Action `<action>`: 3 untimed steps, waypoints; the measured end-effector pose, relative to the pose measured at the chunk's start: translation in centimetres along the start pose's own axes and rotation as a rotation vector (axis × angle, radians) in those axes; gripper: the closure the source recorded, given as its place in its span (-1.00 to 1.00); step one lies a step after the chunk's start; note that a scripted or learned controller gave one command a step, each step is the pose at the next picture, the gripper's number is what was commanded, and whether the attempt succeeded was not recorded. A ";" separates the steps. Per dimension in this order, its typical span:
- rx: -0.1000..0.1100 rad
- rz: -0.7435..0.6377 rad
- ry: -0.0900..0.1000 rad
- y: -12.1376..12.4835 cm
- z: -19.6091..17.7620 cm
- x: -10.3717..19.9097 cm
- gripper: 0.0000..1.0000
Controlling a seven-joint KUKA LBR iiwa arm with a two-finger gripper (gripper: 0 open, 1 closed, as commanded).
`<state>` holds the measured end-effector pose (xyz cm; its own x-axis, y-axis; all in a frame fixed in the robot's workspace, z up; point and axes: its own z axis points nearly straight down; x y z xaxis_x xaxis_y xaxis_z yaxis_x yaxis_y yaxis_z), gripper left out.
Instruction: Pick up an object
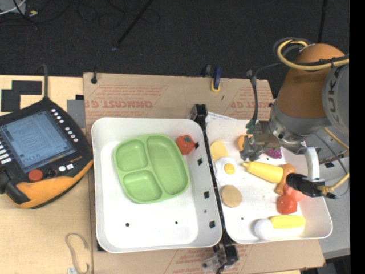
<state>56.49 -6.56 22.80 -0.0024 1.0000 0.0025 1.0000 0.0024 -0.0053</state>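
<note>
My gripper (250,150) hangs low over the back of the right bin (319,233), just above the narrow end of a yellow squeeze bottle (265,171). An orange piece (242,141) peeks out at its left side and purple grapes (276,152) lie at its right. Close by are a yellow cylinder (218,149), a fried egg (227,167) and a round tan cookie (231,196). The gripper's dark body hides whatever lies directly under it.
The right bin's front holds red pieces (287,202), a yellow corn-like piece (287,222) and a white egg (263,229). The left bin (108,221) holds a green divided plate (151,168) and a red fruit (185,144). A teach pendant (40,147) lies at the left.
</note>
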 end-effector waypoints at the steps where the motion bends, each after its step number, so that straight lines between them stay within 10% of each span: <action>1: 0.000 0.000 -0.001 -0.8 0.8 5.2 1.00; 3: 0.000 0.002 -0.003 -3.7 0.9 10.1 1.00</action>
<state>52.73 3.57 21.95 -0.0009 1.0000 -0.0002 1.0000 0.0009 -0.0053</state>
